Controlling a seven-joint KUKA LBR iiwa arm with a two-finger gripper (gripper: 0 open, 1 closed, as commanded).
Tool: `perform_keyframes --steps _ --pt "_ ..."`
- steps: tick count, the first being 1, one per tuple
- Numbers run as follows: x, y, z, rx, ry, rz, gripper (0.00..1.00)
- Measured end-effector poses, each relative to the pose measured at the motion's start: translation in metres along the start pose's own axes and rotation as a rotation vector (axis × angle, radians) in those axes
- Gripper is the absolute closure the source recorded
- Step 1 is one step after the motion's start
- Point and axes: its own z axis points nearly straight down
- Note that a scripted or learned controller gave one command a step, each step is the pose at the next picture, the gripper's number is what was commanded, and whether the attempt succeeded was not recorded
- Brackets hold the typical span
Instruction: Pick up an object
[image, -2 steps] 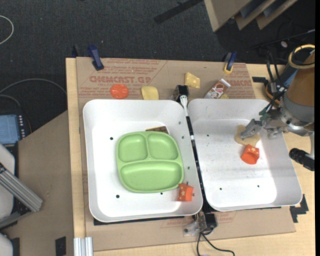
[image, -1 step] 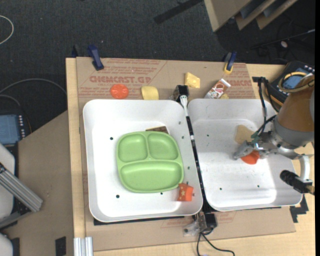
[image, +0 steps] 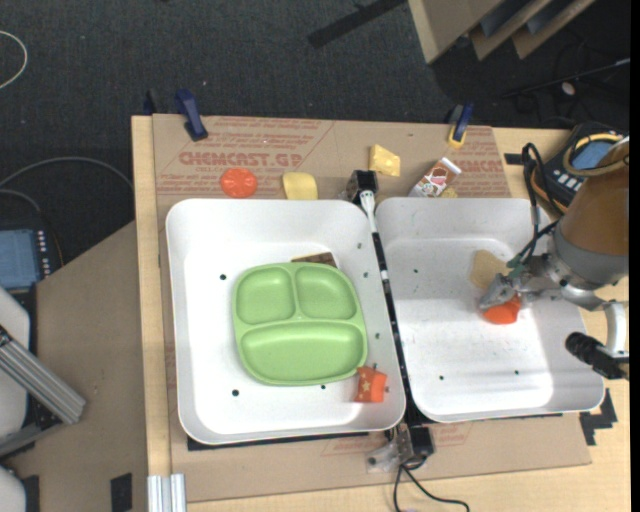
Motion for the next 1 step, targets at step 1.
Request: perform_keyframes --steps 1 --pt "0.0849 0.0328 -0.0869 -0.005 0.002 -0.011 1.00"
